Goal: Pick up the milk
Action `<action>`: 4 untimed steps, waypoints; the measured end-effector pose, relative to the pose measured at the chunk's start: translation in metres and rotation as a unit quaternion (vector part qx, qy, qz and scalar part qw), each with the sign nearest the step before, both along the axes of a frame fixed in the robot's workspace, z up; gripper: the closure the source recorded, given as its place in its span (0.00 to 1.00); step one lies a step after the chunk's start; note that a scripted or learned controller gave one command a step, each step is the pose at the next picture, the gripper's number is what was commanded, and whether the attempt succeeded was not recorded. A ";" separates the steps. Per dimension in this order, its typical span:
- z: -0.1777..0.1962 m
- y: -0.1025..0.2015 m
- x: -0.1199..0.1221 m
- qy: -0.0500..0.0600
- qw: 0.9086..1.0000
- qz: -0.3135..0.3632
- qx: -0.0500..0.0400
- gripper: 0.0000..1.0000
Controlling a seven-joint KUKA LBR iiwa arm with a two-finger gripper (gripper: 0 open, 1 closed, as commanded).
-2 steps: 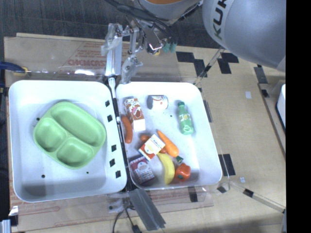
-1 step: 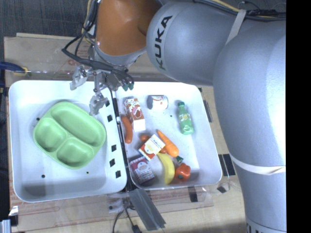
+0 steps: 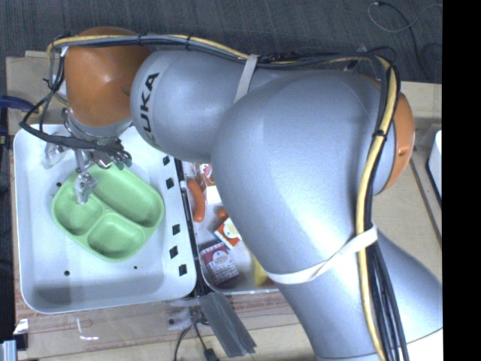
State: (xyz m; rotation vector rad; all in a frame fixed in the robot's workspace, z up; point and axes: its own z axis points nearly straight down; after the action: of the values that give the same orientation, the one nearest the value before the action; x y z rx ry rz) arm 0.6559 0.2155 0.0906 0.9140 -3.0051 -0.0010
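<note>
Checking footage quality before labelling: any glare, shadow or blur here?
Camera view: soft highlights on the arm, no blown-out glare; the arm shades the right bin; the gripper over the green tray looks slightly soft.

The floor (image 3: 225, 6) at twelve o'clock is a dark grey carpet with a fine ribbed texture. A thin cable (image 3: 402, 17) lies in loops on it toward one o'clock. Under the bins stands a wooden bench (image 3: 98, 326), pale and light brown; its surface shows at six to seven o'clock, at the left edge (image 3: 11, 74) near ten o'clock, and at three o'clock (image 3: 425, 111). The light is even and soft, with no hard shadows on the wood.
</note>
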 end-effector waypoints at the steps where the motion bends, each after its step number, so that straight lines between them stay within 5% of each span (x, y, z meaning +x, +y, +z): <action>1: 0.118 -0.001 0.001 -0.001 0.998 0.063 0.000 0.00; 2: 0.300 -0.009 0.001 -0.001 1.000 -0.011 0.000 0.00; 3: 0.307 -0.009 0.003 0.000 1.000 -0.011 0.000 1.00; 4: 0.307 -0.009 0.003 0.000 1.000 -0.011 0.000 0.00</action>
State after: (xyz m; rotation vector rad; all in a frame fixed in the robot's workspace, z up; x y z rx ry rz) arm 0.6585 0.2065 0.3977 0.8802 -3.0144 -0.0001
